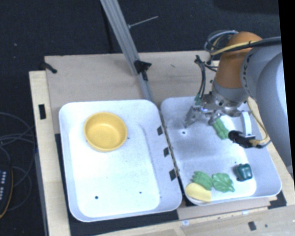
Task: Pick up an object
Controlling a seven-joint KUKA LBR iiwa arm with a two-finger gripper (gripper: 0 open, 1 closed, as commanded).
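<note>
The gripper (pixel 201 113) sits low over the far part of the right bin (pixel 191 147), its metal fingers (pixel 191 117) spread apart with nothing between them. A ridged green object (pixel 221 128) lies just beside the wrist. Near the bin's front edge rest two bumpy green pieces (pixel 213 180), a smooth yellow piece (pixel 197 192) and a small dark green block (pixel 242 172). The left bin (pixel 113 195) holds a round, glossy yellow bowl (pixel 105 131).

Loads of open floor across the left bin (pixel 118 194) besides the yellow bowl (pixel 106 131); right bin (pixel 190 142) middle open; front crowded by green toys (pixel 214 181).
</note>
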